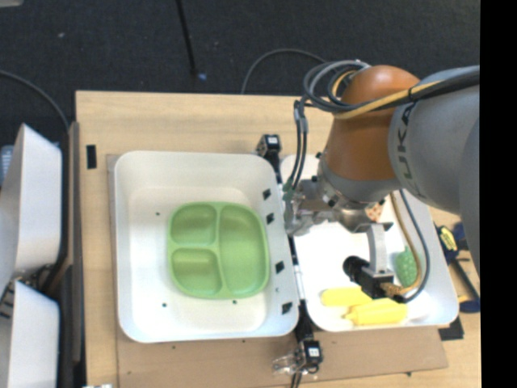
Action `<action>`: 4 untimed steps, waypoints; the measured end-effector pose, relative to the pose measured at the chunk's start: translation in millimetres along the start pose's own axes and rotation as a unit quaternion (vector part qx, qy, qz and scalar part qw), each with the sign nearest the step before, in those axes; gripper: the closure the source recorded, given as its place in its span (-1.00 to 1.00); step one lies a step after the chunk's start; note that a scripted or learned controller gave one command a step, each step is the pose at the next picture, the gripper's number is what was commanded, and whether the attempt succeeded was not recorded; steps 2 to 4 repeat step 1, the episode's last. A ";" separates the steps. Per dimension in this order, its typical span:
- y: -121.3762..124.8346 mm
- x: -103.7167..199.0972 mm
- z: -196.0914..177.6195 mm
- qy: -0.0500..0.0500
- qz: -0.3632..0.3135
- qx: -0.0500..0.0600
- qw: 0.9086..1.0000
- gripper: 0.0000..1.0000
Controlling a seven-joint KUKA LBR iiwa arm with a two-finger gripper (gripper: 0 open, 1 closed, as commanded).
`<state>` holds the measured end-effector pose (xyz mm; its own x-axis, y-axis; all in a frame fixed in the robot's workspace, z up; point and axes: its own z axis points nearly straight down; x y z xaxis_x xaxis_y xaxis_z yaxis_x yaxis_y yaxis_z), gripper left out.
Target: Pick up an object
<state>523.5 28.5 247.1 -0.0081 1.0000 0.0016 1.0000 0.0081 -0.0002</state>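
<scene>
Crosswise against the lower wall of the bin (319,259) on the view's right lies the yellow object (365,307), long axis left-to-right, below the gripper (317,210), whose opening and hold cannot be told.

One worktop (161,111) carries two white bins, the left bin (129,217) and the right bin (323,253). There is one green plate (218,249) with three compartments. Two yellow things show, an upper yellow piece (341,297) and a lower yellow piece (378,314), plus one small green lump (404,267).
</scene>
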 end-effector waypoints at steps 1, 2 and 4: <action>5.5 56.6 -5.5 0.000 -0.001 -0.001 1.000 1.00; 5.5 56.6 -5.5 0.000 -0.001 -0.001 1.000 1.00; 5.5 56.6 -5.5 0.000 -0.001 -0.001 1.000 1.00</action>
